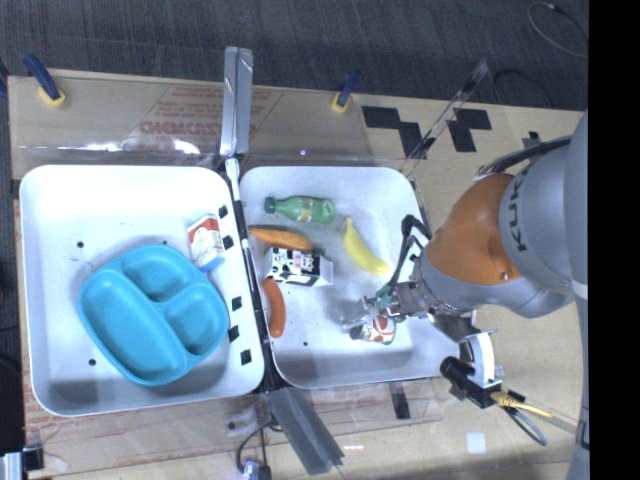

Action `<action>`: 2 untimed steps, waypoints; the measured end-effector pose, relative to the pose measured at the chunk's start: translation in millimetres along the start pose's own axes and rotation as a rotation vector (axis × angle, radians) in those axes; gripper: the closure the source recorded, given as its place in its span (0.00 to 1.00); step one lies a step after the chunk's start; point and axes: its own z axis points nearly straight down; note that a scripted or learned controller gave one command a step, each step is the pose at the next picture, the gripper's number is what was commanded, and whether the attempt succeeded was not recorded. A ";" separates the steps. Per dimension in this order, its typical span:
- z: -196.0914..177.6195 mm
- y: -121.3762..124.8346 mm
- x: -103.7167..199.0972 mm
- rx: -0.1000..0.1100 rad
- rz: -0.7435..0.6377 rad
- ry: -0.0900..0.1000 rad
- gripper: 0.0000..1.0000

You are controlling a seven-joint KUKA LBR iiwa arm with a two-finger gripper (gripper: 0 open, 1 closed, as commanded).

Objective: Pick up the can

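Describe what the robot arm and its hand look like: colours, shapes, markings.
The arm is thick and rounded, with smooth grey shells and a broad orange band above the wrist. Dark lettering runs along the grey shell beside the band. The hand is a small cluster of dark and metallic parts, with a black bracket rising beside it.

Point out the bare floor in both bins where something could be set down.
Left bin: bare floor above the blue tray, left of the small carton. Right bin: a bare strip along the near wall, below the sausage and can. Crowded: the right bin's middle, among green bottle, banana and gripper.
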 end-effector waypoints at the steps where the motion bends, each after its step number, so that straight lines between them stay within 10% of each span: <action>1: 10.5 18.1 23.8 -0.004 0.005 -0.002 1.00; 2: 10.5 61.6 79.7 -0.006 0.247 -0.002 1.00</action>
